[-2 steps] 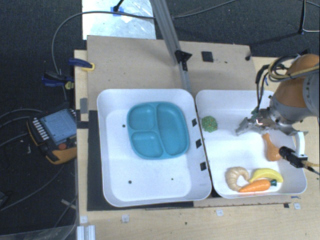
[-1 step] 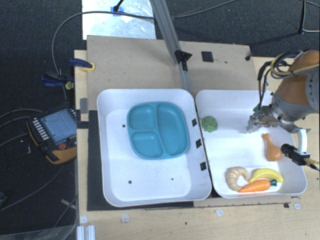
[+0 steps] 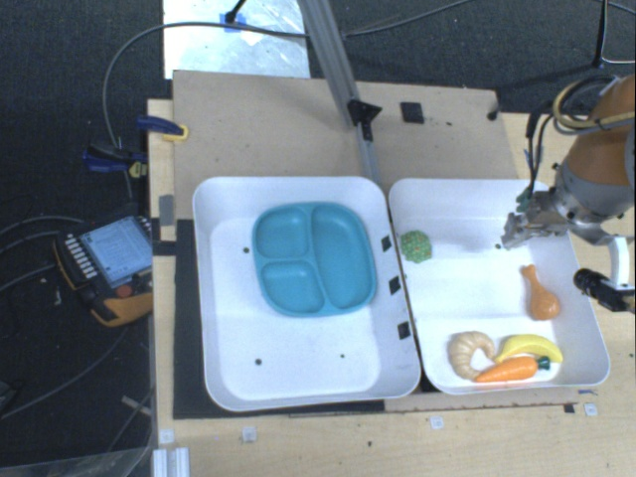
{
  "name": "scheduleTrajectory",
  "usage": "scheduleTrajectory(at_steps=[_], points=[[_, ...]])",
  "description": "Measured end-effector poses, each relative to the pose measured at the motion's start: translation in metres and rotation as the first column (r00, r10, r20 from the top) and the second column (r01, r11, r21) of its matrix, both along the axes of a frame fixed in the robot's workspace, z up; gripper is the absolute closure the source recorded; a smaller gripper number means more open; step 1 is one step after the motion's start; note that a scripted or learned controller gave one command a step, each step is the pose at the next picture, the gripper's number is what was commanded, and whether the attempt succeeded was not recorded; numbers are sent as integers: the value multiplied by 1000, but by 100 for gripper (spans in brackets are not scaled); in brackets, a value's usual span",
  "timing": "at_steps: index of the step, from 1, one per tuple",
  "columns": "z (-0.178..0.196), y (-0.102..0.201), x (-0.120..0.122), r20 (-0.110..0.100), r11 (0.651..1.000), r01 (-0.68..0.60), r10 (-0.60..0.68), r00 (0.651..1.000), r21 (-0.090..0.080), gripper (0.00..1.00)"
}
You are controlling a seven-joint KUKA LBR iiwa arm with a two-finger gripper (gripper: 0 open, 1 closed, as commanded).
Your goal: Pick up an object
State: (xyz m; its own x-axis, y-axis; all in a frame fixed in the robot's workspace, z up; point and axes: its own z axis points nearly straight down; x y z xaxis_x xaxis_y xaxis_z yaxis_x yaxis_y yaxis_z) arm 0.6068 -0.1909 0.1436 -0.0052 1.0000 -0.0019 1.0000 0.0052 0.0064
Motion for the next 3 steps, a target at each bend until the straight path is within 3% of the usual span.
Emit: scheduleTrajectory(at_steps=[2,3], points=[[109,-7,9,3,1000,-2,2,1000,-1,100],[106,39,10,-4,1000,-4,4,1000,2,100]])
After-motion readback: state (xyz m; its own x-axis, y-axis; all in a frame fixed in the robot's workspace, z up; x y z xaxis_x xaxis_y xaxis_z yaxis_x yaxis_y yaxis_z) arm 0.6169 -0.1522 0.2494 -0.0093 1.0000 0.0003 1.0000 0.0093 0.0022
